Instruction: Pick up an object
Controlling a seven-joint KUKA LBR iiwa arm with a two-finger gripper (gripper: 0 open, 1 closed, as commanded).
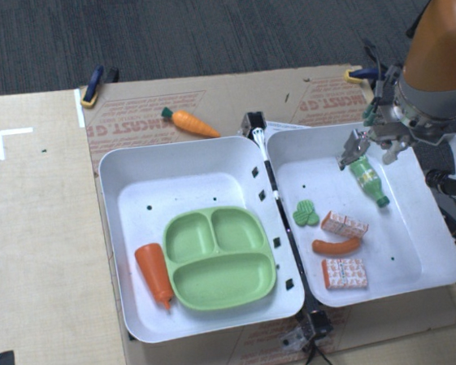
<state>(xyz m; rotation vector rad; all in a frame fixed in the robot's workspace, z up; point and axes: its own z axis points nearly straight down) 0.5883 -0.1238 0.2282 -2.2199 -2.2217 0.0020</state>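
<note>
Over the right bin (434,264), claw (361,152) pinching one green bottle (369,181); two carrots.

Bench (41,264), cardboard sheet (202,99), 2 white bins (122,255), small carrot (192,123) on cardboard

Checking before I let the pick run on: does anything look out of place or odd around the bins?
One thing: a small orange toy carrot with a green top lies outside both bins, on the brown cardboard sheet behind the left white bin. Everything else sits inside the bins; nothing looks spilled or broken.
</note>
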